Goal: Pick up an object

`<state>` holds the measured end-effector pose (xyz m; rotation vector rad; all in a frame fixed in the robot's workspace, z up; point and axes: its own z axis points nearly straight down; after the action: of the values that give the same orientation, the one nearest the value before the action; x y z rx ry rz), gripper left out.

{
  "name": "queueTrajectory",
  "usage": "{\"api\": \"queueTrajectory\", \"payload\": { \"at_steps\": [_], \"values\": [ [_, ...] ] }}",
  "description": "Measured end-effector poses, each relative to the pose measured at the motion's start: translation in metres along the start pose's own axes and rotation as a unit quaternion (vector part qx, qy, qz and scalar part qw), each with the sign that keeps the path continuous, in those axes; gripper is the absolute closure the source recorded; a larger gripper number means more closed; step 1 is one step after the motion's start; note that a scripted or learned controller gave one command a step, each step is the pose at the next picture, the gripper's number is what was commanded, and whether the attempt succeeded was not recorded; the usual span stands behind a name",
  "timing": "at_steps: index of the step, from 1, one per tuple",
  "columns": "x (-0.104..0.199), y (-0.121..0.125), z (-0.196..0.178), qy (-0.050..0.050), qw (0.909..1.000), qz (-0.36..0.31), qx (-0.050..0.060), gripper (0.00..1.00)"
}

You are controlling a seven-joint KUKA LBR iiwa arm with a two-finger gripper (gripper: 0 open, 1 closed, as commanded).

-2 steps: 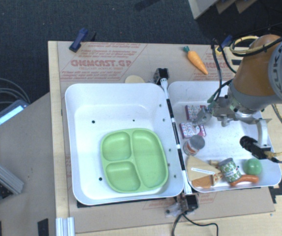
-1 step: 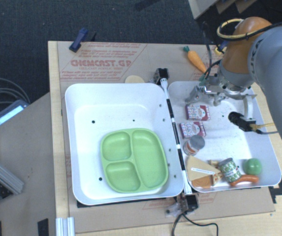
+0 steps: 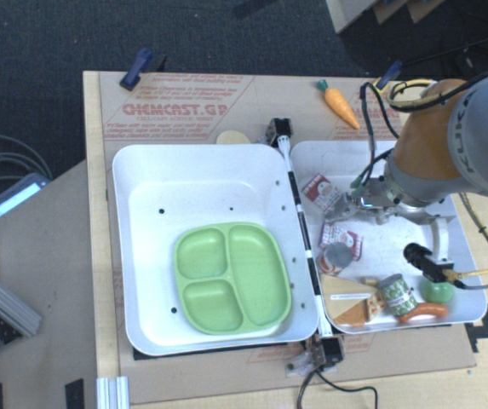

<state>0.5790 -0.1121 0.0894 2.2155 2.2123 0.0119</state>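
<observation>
**Crowded right bin leaves the grasp open to a miss**

While the gripper [image 3: 364, 201] hangs low over the right bin [image 3: 469, 309], near its far-left corner, whether its jaws stand apart or together I cannot tell, since the wrist hides them. No object shows between them. Just beside it lie a red-and-white packet [image 3: 318, 188] and, nearer the left wall, a crumpled wrapper [image 3: 342, 247] with a grey disc. Along the near edge sit a small can [image 3: 397, 295], a green piece [image 3: 439, 292], an orange-handled tool [image 3: 422, 313] and a flat tan card [image 3: 350, 307]. The left bin [image 3: 141, 194] carries 1 green divided plate [image 3: 230, 277]. My judgement: the flat, slippery packets could slide out of a closing grip, or 2 could lift together. So close to the dividing wall, a finger could strike the rim.
</observation>
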Motion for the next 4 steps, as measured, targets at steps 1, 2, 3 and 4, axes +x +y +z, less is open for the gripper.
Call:
{"api": "queueTrajectory", "payload": {
  "at_steps": [1, 2, 3, 4],
  "values": [
    [0.017, -0.059, 0.000, 0.001, 1.0000, 0.000, 0.000, 0.00],
    [0.019, -0.063, 0.000, 0.000, 1.0000, 0.000, -0.001, 0.00],
    [-0.038, 0.003, -0.037, 0.000, 1.0000, 0.000, 0.005, 0.00],
    [0.022, -0.015, -0.077, 0.002, 1.0000, -0.001, 0.007, 0.00]
  ]
}}
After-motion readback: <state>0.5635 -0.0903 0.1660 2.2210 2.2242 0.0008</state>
